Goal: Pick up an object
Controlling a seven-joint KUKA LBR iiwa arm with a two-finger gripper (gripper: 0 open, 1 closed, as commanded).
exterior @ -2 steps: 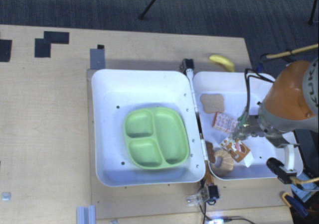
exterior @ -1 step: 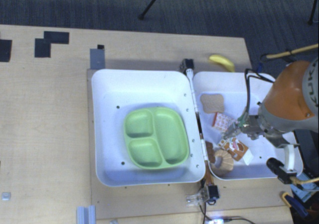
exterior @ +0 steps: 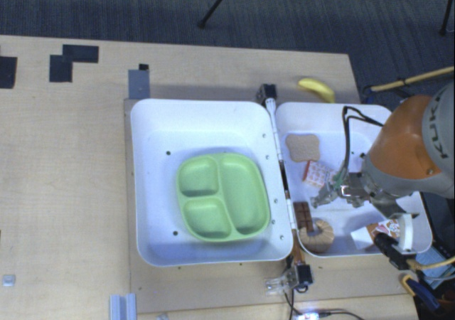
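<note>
We see the grey arm with its orange band reaching in from the right over the shallow white right-hand bin (exterior: 334, 116), its two-finger metal gripper (exterior: 328, 194) hanging low near the bin's middle, and we cannot tell from this slant whether it is open, closed or on anything. Just beside it, toward the bin's left half, lies a small red-and-white printed packet (exterior: 316, 171), the likeliest thing to be picked; a flat tan sponge-like square (exterior: 303, 146) sits above it, and a dark brown bar (exterior: 303, 216) and a round tan-brown disc (exterior: 318, 235) crowd the lower left corner. We judge that the flat packet is the main risk: lying thin against the floor, it may slide away or slip out of a shallow pinch. A descent slightly off could also land between packet and sponge square and come up with nothing. The black cable (exterior: 348, 134) looping over the bin might snag as the arm lifts. The left-hand white bin (exterior: 146, 169) holds a light green three-compartment plastic tray (exterior: 224, 196), well apart from the gripper.
</note>
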